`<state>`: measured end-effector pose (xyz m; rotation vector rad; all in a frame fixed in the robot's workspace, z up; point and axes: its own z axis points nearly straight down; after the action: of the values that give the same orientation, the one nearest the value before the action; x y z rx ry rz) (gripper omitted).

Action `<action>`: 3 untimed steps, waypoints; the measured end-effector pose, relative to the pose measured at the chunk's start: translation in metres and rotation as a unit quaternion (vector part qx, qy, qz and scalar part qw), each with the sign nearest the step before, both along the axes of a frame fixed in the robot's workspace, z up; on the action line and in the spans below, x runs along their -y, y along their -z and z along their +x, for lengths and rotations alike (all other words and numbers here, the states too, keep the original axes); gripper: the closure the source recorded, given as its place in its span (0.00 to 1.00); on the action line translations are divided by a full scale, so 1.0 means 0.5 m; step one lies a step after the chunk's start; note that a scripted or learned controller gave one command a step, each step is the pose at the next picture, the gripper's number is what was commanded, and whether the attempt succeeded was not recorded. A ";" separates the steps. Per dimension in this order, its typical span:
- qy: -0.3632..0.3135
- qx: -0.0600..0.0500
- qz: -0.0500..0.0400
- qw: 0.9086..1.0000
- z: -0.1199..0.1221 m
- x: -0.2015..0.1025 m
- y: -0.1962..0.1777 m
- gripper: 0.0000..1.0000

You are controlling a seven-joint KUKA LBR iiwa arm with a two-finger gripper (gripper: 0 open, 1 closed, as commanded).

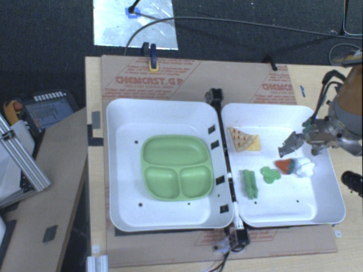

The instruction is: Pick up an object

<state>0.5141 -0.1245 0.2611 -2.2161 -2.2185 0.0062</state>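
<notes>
At the right of the frame, the tool [290, 144] is hovering over the right bin [323, 208], its fingers standing apart and gripping nothing. A red-and-white toy [290, 165] is lying just below it.

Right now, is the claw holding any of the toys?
No. The claw hangs above the right bin with nothing between its fingers; the red toy lies just below it.
</notes>
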 end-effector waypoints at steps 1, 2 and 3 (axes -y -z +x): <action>-0.001 0.005 -0.001 1.000 0.004 0.000 -0.009 0.00; 0.000 0.002 0.000 1.000 0.009 -0.008 0.115 0.00; 0.000 0.001 0.000 1.000 -0.010 -0.004 0.230 0.00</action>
<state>0.5092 -0.1225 0.1462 -2.2179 -2.2195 0.0037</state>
